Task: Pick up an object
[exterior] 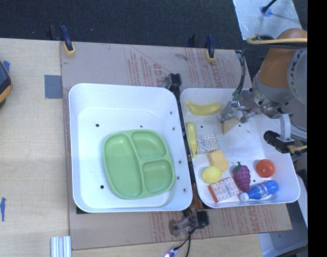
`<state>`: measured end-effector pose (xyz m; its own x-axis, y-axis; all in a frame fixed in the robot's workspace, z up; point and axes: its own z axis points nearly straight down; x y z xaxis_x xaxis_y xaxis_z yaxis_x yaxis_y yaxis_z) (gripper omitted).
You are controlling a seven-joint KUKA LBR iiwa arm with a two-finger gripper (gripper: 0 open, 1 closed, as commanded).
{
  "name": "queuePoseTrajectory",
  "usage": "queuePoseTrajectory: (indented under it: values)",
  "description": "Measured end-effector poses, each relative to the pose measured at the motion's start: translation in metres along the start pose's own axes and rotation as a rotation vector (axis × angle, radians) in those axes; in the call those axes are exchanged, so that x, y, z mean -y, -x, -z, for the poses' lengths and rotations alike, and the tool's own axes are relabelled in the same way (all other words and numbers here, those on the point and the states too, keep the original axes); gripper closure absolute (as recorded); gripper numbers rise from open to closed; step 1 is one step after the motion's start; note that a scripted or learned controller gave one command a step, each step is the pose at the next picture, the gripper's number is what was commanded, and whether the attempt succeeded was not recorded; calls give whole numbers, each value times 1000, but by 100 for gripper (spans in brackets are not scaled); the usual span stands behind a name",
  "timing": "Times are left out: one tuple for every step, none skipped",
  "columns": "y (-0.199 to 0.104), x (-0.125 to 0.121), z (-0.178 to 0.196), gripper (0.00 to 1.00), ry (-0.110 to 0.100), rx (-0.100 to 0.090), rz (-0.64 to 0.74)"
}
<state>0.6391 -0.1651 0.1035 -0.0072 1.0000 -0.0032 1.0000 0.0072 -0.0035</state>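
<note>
Camera view, front of the right bin (292, 197): blue bottle (260, 190), grapes (241, 176), tomato (265, 168), lemon (211, 174). Farther back, the banana (202, 109) lies crosswise just left of the claw (233, 113), which hangs low over a tan wedge (229, 126); its grip state I cannot tell
</note>
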Motion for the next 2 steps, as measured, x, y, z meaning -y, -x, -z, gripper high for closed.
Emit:
queuePoseTrajectory:
  values:
    - [-40, 45, 165, 100, 5, -2, -2]
    - [-110, 68, 133, 100, -2, -3, 0]
